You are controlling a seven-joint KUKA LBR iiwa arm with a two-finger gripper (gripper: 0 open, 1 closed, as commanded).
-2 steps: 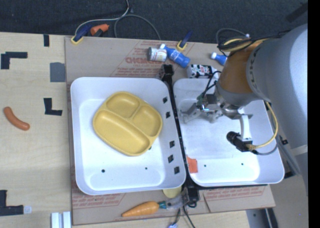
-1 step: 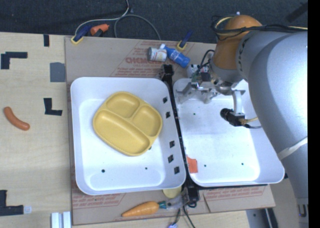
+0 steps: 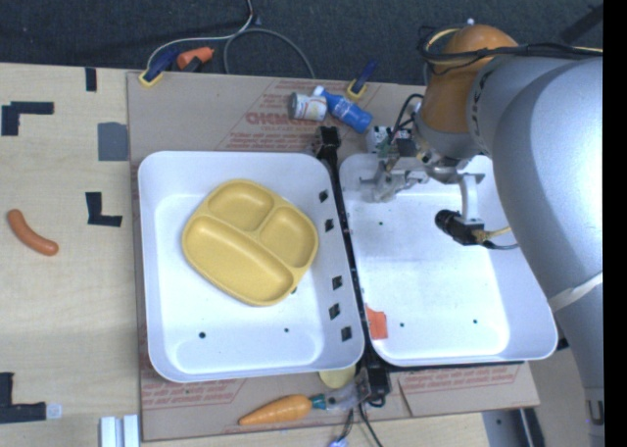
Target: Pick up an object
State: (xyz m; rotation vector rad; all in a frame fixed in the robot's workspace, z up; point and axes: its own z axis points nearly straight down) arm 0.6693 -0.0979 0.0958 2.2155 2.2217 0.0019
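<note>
1. Near edge of the bench: an orange plastic toy carrot (image 3: 277,410) lies on the brown board below the left bin, outside both bins. You can ignore it for reach from here.

2. Shallow white left bin (image 3: 157,269): it holds one pale yellow divided plastic plate (image 3: 251,240), lying flat, three compartments up, near the bin's middle. This is the only sizeable thing in either bin, so you should treat it as the likely object to pick.

3. Shallow white right bin (image 3: 529,322): a small orange scrap (image 3: 376,322) sits against its left wall, near the front. The floor is otherwise bare.

4. Two-finger gripper (image 3: 387,180), grey metal: it hangs low over the far left corner of the right bin, just beside the black divider between the bins. You see nothing between its fingers. How far apart they stand cannot be told at this angle, so no opening is recorded.

5. Grey arm with orange band (image 3: 460,82): it enters from the right and covers the right bin's far side.

6. Far board beyond the bins: a white-and-blue bottle-like item (image 3: 331,107) on its side; an orange clamp (image 3: 196,57) further left. On the pale wood at far left, an orange toy sausage (image 3: 31,232).

Step in hand, by your judgement: approach, with no grasp made. The next move calls for carrying the gripper left across the divider to the plate and closing on its raised rim.
</note>
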